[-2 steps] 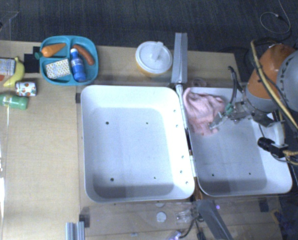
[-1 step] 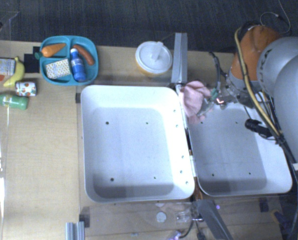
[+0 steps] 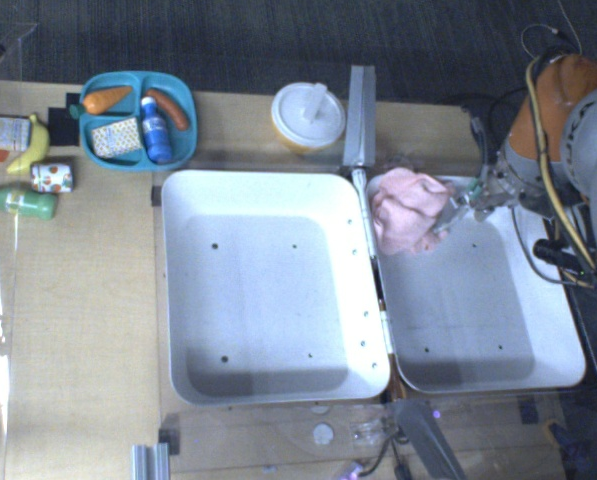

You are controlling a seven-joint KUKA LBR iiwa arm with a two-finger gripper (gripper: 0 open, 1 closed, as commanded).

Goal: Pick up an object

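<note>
A wooden table (image 3: pixel 78 318) is seen from above at a slant, carrying two shallow white bins side by side. The left bin (image 3: pixel 268 283) sits near the middle of the view. The right bin (image 3: pixel 478 308) sits toward three o'clock, its near-left wall just beside the left bin's wall.

A crumpled pink cloth (image 3: pixel 406 210) lies in the right bin, up in its eleven o'clock corner, against the wall shared with the left bin.

The grey arm (image 3: pixel 578 138), with its orange band, enters from the two o'clock side of the view and angles down toward the cloth. Its tool (image 3: pixel 444 221) is at the three o'clock edge of the cloth, with its thin fingers touching or pressing into the fabric. Whether the fingers are wide, narrow or closed on the cloth cannot be told at this size.

Outside the bins, at twelve o'clock, a white lidded cup (image 3: pixel 308 116) stands on the table just beyond the left bin. Toward ten o'clock a blue divided tray (image 3: pixel 183 118) holds toy food. At nine o'clock, near the table's edge, lie a yellow banana (image 3: pixel 30 146), a small can (image 3: pixel 52 177) and a green bottle (image 3: pixel 18 202).
</note>
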